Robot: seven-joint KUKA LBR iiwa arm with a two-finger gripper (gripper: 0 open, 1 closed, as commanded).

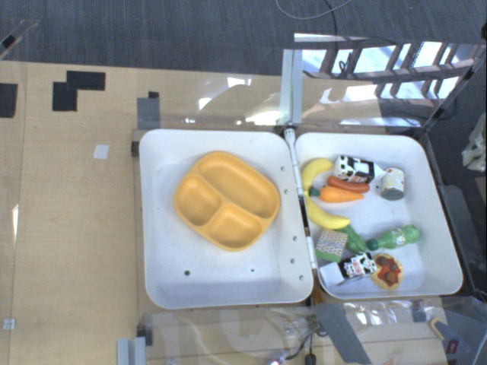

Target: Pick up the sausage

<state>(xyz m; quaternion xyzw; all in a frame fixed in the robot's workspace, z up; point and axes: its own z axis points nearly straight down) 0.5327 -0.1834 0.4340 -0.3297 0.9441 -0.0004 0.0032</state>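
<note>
The sausage [348,182] lies in the right bin [426,166], in the frame's upper right of centre. It touches the orange carrot [341,195] just below it and a black-and-white carton [354,169] above, with the banana [318,196] to the left. A yellow divided plate [227,199] sits in the left bin [163,280].

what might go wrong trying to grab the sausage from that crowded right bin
1. The sausage lies wedged against the carrot, the banana and a cow-print carton, so a grasp could easily catch a neighbour instead.
2. The carrot looks much like the sausage in colour and shape, so the wrong one may get picked.
3. Closing there may shove the pile toward the small can.
</note>
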